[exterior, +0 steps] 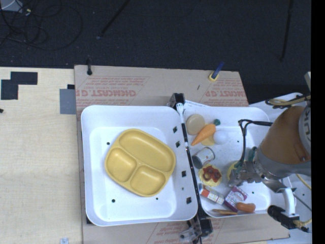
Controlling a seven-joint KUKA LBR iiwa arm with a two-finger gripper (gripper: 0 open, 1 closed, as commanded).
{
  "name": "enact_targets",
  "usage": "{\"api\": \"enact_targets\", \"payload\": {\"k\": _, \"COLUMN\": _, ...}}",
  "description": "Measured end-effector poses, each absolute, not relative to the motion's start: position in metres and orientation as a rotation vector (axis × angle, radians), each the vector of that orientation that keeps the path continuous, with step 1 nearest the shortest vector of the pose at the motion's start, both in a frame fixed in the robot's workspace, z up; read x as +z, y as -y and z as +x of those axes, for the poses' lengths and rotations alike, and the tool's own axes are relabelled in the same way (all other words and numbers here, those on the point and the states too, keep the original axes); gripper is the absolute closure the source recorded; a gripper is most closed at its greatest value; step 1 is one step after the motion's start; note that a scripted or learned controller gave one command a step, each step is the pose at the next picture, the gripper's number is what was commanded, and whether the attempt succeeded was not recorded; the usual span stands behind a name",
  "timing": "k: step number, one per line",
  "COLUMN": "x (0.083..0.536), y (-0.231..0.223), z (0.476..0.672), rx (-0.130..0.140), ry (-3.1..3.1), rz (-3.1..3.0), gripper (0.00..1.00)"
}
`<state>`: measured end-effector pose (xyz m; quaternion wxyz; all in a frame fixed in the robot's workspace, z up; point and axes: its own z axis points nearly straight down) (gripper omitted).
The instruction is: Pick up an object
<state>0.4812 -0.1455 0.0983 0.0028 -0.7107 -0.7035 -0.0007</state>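
Observation:
The right bin [255, 115] holds several small objects. An orange carrot [204, 134] lies beside a white egg [221, 136] and a beige round piece [195, 122] at the far end. Nearer lie a clear cup [201, 159], a small pizza-like disc [210, 175], a red and white packet [210, 194], a purple wrapper [235, 197] and an orange sausage [247, 207]. My gripper [244, 173] hangs low over the right bin's middle, just right of the disc, above a yellow-green item [233, 170]. The wrist hides its tips.
The left bin [96, 136] holds a yellow divided plate [139, 161]. A black divider [185, 151] runs between the bins. Both bins rest on a cardboard sheet [152, 88]. The arm's orange band [284, 136] covers the right bin's right side.

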Motion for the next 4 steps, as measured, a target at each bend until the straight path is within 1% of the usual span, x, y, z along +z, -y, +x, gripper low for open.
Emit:
{"api": "enact_targets", "payload": {"k": 1, "x": 0.098, "y": 0.145, "z": 0.481, "rx": -0.002, "ry": 2.206, "rz": -2.228, "gripper": 0.0}}
{"api": "enact_targets", "payload": {"k": 2, "x": 0.088, "y": 0.127, "z": 0.509, "rx": 0.002, "ry": 2.217, "rz": -2.22, "gripper": 0.0}}
{"api": "enact_targets", "payload": {"k": 3, "x": 0.097, "y": 0.127, "z": 0.509, "rx": -0.001, "ry": 2.212, "rz": -2.218, "gripper": 1.0}}
{"api": "enact_targets", "payload": {"k": 4, "x": 0.096, "y": 0.127, "z": 0.509, "rx": -0.001, "ry": 2.211, "rz": -2.22, "gripper": 0.0}}
